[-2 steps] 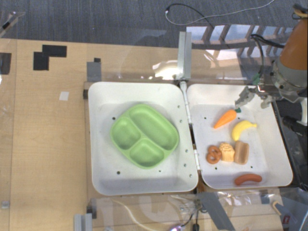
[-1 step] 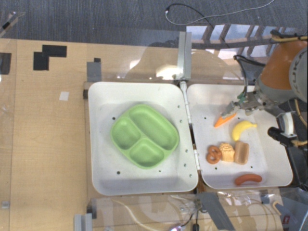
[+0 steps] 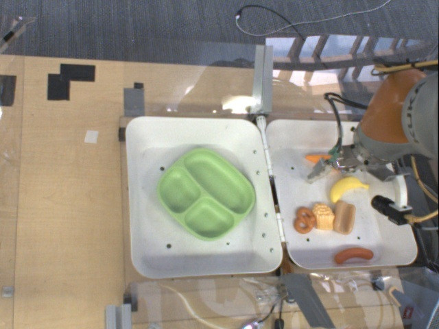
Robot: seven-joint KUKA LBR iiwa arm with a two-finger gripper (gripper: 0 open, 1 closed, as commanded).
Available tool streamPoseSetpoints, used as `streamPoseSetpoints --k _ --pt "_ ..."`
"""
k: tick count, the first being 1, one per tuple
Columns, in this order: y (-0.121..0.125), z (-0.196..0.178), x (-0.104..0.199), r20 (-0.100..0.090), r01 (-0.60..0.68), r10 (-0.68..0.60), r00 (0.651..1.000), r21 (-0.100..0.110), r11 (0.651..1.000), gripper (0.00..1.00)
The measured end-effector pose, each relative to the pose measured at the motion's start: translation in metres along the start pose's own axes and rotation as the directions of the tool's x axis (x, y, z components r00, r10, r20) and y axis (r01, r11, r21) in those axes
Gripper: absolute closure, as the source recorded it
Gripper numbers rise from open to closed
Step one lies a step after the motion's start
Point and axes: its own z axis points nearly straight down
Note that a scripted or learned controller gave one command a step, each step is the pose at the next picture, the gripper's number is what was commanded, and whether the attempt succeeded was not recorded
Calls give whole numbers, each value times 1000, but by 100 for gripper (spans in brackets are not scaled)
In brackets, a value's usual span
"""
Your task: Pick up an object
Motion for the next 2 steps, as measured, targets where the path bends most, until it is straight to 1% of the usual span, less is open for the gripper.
streamPoseSetpoints --k 1,2 --pt "66 -33 -40 2 -13 13 1000 3 1000 0" --pt "15 1 -57 2 9 -9 1000 3 1000 0"
